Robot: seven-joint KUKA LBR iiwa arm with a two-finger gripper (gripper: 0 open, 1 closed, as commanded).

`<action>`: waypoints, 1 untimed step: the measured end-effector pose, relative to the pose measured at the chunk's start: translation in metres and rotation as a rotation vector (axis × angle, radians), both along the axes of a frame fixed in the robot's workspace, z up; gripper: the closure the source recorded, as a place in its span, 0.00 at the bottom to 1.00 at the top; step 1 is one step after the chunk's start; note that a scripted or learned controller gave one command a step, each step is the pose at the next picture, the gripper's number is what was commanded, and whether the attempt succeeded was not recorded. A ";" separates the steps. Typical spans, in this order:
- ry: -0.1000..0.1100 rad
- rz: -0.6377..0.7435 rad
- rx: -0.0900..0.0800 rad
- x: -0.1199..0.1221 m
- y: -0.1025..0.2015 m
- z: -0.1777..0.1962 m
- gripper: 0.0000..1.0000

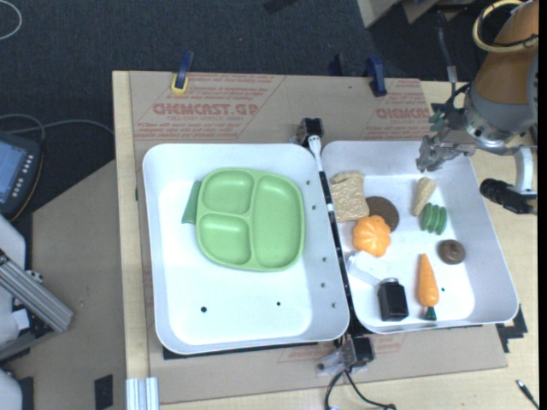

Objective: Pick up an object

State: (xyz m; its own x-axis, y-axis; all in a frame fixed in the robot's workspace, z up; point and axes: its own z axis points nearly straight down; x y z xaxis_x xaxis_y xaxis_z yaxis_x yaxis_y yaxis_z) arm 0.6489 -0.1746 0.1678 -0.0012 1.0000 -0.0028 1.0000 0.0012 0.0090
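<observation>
Lighting even and fairly bright, diffuse from above. Both white bins read near-white: left bin (171, 229) shows mild washout on its floor, right bin (487, 254) similar, with little surface texture visible. Shadows soft and short: a faint one under the green divided plate (250, 219) along its lower edge, small dark ones beside the orange pumpkin (372, 235) and the carrot (427, 280). Dark carpet (128, 24) around the bench underexposed, detail lost. Image soft overall, low resolution; printing on the cardboard sheet (214, 105) slightly fuzzy. Gripper (434, 154) blurred, fine detail unreadable. No strong glare spots.
</observation>
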 end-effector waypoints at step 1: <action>-0.001 0.000 -0.001 0.002 0.000 0.055 1.00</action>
State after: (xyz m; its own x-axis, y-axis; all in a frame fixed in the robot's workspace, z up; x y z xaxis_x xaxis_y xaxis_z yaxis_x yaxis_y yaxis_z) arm 0.6508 -0.1749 0.2228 -0.0011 1.0000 -0.0034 1.0000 0.0011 0.0097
